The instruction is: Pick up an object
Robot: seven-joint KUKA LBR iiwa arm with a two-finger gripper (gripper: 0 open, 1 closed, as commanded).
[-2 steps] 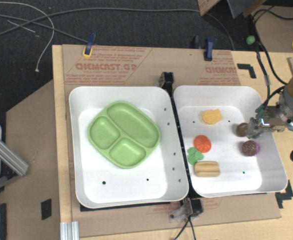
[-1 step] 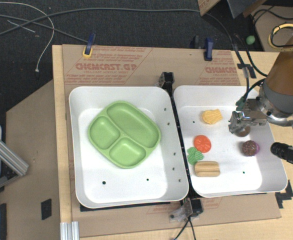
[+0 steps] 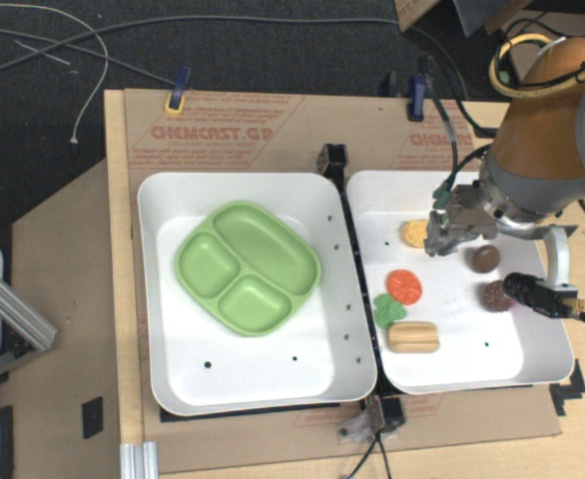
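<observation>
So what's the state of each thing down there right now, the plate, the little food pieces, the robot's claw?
Green plate: lying flat in the left bin, its three sections bare.
Yellow piece: in the right bin, beside the gripper.
Red tomato: resting loose.
Green leaf: resting loose, by the tomato.
Bread roll: lying on its side.
Two brown pieces: resting loose.
Gripper: low over the right bin, nothing visibly held.

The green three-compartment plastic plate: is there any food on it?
No. The green three-compartment plastic plate lies bare in the left white bin; the toy foods sit in the right white bin.
</observation>
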